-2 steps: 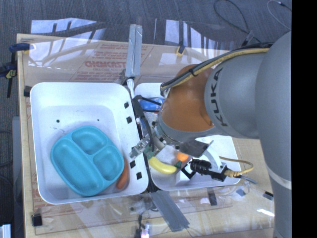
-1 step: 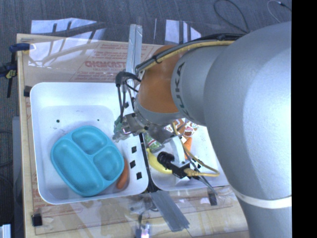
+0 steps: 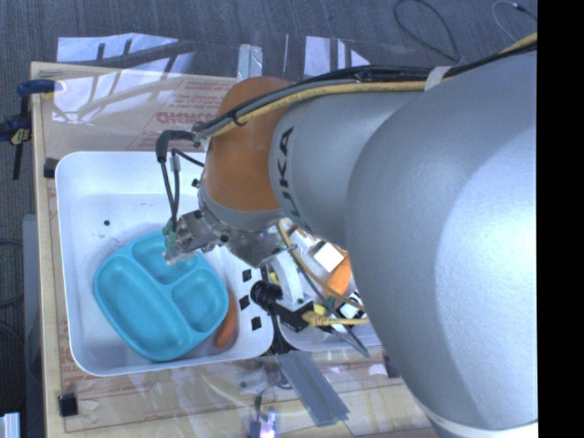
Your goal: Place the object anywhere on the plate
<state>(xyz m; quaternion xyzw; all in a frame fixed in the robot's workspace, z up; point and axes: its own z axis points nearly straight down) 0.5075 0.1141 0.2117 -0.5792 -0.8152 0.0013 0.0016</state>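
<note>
A light blue plate (image 3: 160, 304) with three compartments lies in the left bin (image 3: 82, 208), towards its front. My gripper (image 3: 180, 243) hangs over the plate's far right rim, close above the upper compartment. A small orange object (image 3: 226, 327) lies on the bin floor against the plate's right edge, partly hidden by the wrist. Whether anything is in the gripper cannot be made out.
The grey arm with its orange band (image 3: 246, 153) covers the whole right side and most of the right bin (image 3: 310, 336). Black cables (image 3: 167, 181) hang by the wrist. The left bin's far half shows bare white floor. A clear sheet (image 3: 137, 99) lies behind the bins.
</note>
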